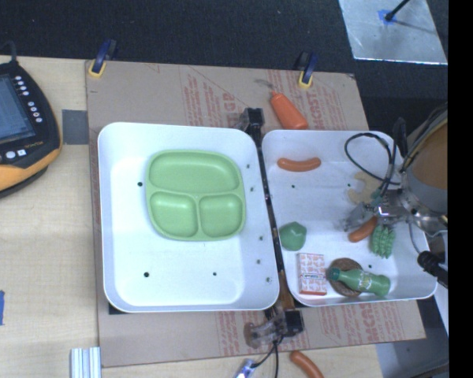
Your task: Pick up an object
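Claw [376,213] position: low in the right bin [331,150], at the bin's right side, directly at a small orange carrot [363,229] and just left of a green bumpy piece [382,241]. Whether the claw is open or closed, and whether it has the carrot, cannot be told at this resolution; wrist hardware and a black cable [370,152] cover the tips.

Procedure for the step in hand, judged from this view: the carrot appears to be the target. Centre the claw across the carrot's narrow width, not along its length. Descend until the tips bracket it, then close and lift straight up.

Obstructions: the green bumpy piece lies just beside the carrot and may be caught or pushed. The bin's right wall is near and limits approach from that side.

Other contents of the right bin: a sausage [299,163] near the top, a green lump [292,235], a red-and-white carton [311,274], a green bottle [361,280] lying on a brown disc. The left bin [126,211] holds a green divided tray [195,194]. Loose orange items lie on the bench [31,290] outside both bins.
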Controlling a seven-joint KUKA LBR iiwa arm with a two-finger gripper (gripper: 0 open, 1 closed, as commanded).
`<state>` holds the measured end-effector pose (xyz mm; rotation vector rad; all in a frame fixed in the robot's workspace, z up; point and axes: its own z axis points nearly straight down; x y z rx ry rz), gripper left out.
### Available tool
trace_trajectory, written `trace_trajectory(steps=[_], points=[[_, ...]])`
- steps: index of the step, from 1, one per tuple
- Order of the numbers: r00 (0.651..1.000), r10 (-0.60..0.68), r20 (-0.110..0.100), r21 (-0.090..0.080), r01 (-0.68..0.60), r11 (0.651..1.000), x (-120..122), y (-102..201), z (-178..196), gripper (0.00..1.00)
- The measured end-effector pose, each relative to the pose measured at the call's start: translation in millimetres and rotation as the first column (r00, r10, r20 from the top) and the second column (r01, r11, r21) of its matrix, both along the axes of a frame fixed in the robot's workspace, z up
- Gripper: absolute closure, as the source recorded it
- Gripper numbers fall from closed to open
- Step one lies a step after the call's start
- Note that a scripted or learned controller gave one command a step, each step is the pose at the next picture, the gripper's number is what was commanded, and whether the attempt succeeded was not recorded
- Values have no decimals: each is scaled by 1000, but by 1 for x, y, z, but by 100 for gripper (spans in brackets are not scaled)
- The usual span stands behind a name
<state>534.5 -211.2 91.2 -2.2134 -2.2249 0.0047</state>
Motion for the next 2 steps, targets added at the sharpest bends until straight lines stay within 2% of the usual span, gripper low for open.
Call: trace_trajectory(steps=[1,2], points=[[1000,1,1,-1,-1,1000,48,37,1,0],[1000,3,0,-1,-3,1000,47,36,11,100]])
